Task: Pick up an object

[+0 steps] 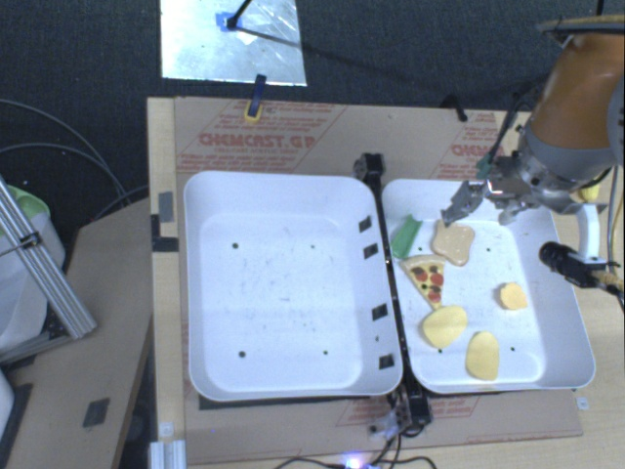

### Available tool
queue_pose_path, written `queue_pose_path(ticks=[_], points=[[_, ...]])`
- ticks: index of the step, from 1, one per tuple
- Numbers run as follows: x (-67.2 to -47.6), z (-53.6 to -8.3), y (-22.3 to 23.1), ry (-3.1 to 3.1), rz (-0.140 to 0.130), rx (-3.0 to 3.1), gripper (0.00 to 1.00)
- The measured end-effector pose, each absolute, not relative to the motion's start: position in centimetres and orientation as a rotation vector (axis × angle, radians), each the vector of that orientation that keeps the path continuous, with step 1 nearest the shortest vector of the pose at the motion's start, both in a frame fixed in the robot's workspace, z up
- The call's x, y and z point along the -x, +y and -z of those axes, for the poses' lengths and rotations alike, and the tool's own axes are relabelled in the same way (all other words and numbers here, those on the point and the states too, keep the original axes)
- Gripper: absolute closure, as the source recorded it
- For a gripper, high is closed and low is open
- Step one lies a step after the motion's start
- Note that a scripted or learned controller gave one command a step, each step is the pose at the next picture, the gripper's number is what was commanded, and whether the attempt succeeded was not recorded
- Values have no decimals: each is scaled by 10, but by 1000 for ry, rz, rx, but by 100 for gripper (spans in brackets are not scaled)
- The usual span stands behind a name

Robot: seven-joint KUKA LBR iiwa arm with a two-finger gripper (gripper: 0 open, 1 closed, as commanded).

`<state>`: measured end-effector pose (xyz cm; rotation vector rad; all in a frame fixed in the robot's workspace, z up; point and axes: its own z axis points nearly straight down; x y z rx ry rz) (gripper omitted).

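Camera view | fingers (467,201) spread, pinching nothing, above right bin's (566,291) far edge | nearest: tan slice (453,242) | lower straight, centre over slice, then close.

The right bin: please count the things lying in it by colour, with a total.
Right bin:
Yellow: 3 (oval piece, oval piece, small piece)
Green: 1 (green piece)
Tan: 1 (bread-like piece)
Mixed colours: 1 (pizza slice)
Total: 6
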<state>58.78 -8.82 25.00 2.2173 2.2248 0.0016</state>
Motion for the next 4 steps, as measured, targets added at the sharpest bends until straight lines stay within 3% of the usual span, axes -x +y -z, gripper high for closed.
queue_pose_path(ticks=[1,2,3,4], points=[[-512,-180,-35,2237,7,-2221,0],[-487,-285,-22,2224,-12,-2210,0],[-485,-179,1,2229,8,-2224,0],[-487,-223,71,2233,-9,-2208,0]])
